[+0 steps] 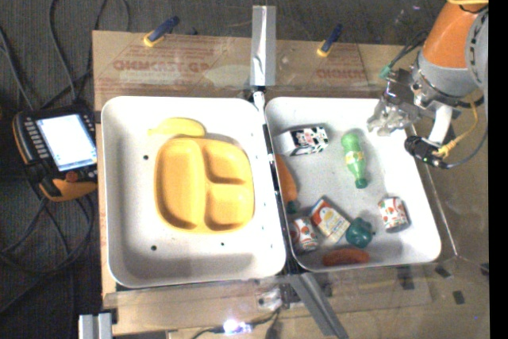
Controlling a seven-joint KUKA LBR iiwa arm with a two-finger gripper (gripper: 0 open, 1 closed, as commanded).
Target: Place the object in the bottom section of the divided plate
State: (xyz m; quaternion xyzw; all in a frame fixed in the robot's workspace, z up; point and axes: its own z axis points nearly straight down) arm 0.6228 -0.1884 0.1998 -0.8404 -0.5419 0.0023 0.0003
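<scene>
yellow divided plate (205, 181) has three sections in the left bin (119, 250); jaws' state unclear.

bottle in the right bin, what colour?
Green bottle with a white label band, seen in the camera view.

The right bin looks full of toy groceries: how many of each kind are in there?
Cans: 2
Cartons: 2
Green bottle: 1
Carrot: 1
Sausage: 1
Dark green round piece: 1
Total: 8
</scene>
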